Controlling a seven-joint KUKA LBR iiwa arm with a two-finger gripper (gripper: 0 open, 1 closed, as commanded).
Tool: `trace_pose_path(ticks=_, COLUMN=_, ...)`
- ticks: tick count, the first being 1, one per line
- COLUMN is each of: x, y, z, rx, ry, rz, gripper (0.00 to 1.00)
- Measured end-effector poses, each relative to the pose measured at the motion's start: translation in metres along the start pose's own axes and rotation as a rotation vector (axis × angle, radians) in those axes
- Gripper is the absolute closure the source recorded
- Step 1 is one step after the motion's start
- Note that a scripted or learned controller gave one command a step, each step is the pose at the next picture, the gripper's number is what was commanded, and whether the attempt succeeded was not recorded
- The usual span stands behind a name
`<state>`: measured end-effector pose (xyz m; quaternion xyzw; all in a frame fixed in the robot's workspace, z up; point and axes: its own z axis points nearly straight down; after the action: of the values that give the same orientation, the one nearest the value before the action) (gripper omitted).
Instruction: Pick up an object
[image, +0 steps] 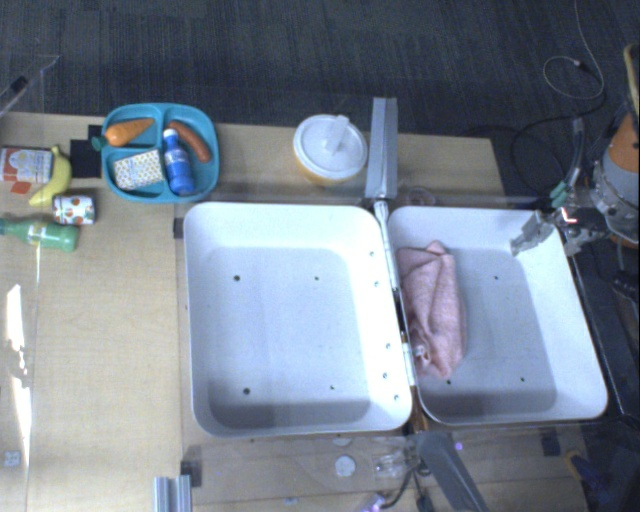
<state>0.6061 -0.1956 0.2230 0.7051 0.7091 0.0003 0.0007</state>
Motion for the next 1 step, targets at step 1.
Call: trace_pose_path(ticks=1, x=0.0013, y=0.0017, z=-0.0109, rx=-0.004, ry=-0.001, rz=-0.007, gripper=1.0)
